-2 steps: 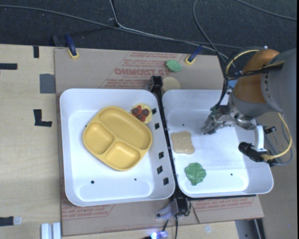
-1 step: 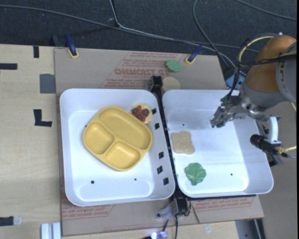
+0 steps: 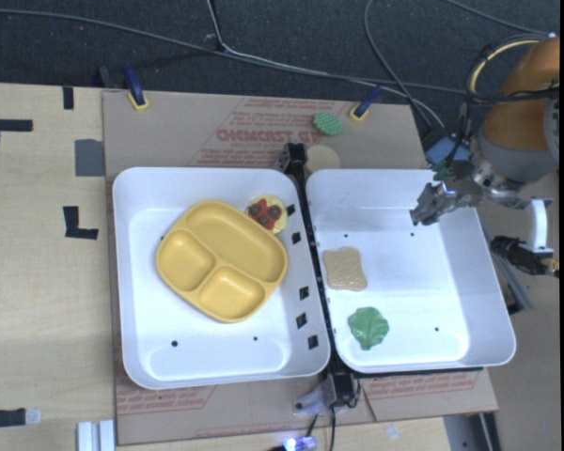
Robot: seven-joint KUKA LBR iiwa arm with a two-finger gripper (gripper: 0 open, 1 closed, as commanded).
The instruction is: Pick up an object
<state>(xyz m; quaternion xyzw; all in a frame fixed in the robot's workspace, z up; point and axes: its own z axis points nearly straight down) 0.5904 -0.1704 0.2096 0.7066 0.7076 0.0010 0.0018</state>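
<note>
- Tabletop (image 3: 38, 252): two white bins side by side; left bin (image 3: 132, 346) has the yellow tray (image 3: 222, 259) and a small red-dark toy (image 3: 267, 212) at the tray's upper right corner.
- Right bin (image 3: 470, 289): tan bread slice (image 3: 343, 269) near its left wall, green leafy piece (image 3: 368, 327) just below it.
- Gripper (image 3: 425, 210) sits over the right bin's upper right area, nothing in it.
- Bread is the nearer target: down and left of the gripper, well apart.
- Open or closed: can't tell at this angle.

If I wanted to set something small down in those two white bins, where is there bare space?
The right bin has the most: bare floor right of the beige slice and green piece, and behind them below the hand. The left bin is crowded by the yellow tray; a bare strip runs along its front.
</note>
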